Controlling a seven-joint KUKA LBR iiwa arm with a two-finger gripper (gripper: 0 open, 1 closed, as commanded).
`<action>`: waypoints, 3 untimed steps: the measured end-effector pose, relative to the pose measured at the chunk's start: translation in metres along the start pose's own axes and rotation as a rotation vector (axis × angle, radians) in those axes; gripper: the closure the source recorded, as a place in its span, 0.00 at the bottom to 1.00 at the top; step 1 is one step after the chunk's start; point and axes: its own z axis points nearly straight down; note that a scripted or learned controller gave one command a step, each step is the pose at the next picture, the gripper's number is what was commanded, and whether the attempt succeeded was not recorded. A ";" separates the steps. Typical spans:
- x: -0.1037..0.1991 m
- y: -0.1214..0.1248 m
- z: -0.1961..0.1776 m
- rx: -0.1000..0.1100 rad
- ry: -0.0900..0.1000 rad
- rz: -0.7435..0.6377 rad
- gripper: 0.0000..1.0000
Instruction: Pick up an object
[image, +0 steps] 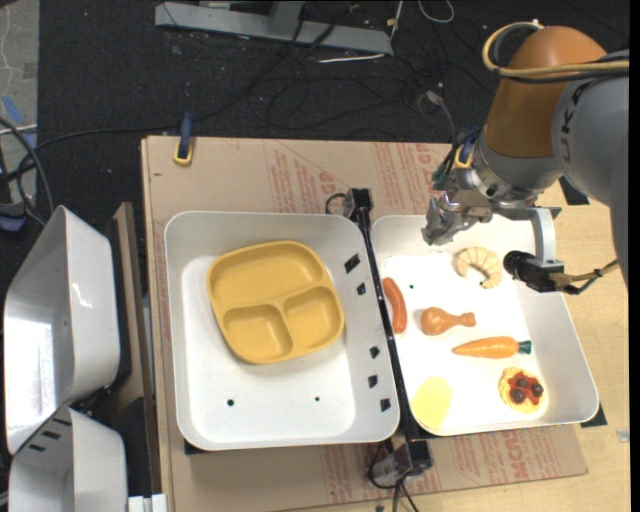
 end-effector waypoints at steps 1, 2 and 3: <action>0.051 -0.005 -0.010 0.000 0.000 -0.001 1.00; 0.107 -0.021 -0.011 0.003 0.000 -0.001 1.00; 0.158 -0.016 -0.013 -0.001 0.000 -0.001 1.00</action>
